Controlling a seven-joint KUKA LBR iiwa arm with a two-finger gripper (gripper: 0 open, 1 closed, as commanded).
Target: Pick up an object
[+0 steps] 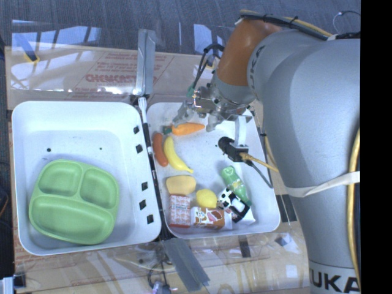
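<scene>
My gripper hangs low over the far end of the right bin, its two fingers apart. An orange carrot lies on the bin floor right under them, roughly between the tips; I cannot tell whether they touch it. Just in front of the carrot lie a yellow banana and a reddish sausage. The grey arm with its orange band covers the bin's right side.
Nearer in the right bin sit a pale yellow lump, a lemon, a green bottle, a black-and-white cow toy and snack packets. The left bin holds a green divided plate.
</scene>
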